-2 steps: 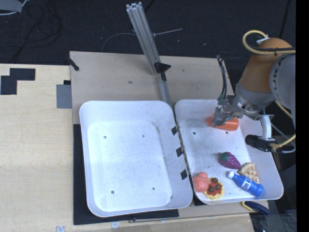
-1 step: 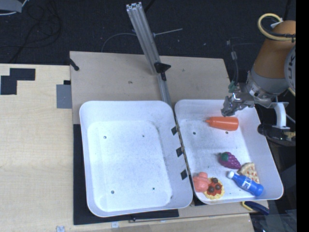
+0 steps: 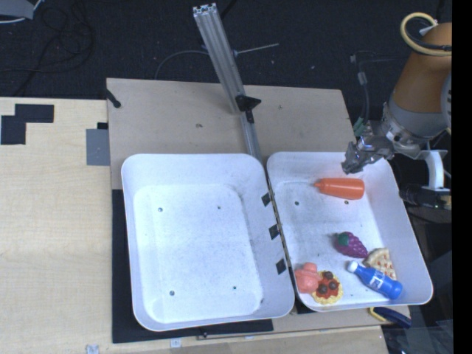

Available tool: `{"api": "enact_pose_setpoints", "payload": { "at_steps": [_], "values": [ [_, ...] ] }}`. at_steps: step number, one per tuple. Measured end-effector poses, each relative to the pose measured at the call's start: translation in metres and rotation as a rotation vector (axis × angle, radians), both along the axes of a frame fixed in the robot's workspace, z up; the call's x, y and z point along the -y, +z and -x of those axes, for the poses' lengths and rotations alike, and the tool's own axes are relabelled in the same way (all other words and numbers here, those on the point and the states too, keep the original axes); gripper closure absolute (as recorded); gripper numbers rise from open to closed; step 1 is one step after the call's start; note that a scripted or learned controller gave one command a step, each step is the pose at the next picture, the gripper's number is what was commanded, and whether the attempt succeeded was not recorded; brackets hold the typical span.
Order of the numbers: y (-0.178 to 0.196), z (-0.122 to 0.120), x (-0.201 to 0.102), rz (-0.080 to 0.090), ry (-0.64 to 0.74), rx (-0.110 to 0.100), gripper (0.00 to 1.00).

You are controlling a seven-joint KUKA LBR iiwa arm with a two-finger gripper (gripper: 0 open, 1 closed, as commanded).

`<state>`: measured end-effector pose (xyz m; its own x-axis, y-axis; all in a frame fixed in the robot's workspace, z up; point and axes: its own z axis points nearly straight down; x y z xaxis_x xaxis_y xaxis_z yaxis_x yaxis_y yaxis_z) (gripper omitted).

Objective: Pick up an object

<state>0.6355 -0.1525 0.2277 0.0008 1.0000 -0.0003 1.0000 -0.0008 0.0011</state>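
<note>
Claw above the carrot

The claw [image 3: 355, 161], grip unreadable, hangs at the right bin's [image 3: 413, 234] far edge; it should drop squarely across the carrot [image 3: 341, 188].

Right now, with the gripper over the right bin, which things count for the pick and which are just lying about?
For the pick:
gripper, above the right bin's far edge
carrot, nearest to it
grapes
waffle
blue bottle
pink toy
tart

Lying about:
left bin
metal rail
black floor cables
</note>
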Motion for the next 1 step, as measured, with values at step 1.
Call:
{"api": "enact_pose_setpoints", "payload": {
  "at_steps": [1],
  "values": [
    [-0.0022, -0.0040, -0.0560, -0.001, 0.004, -0.001, 1.00]
  ]
}}
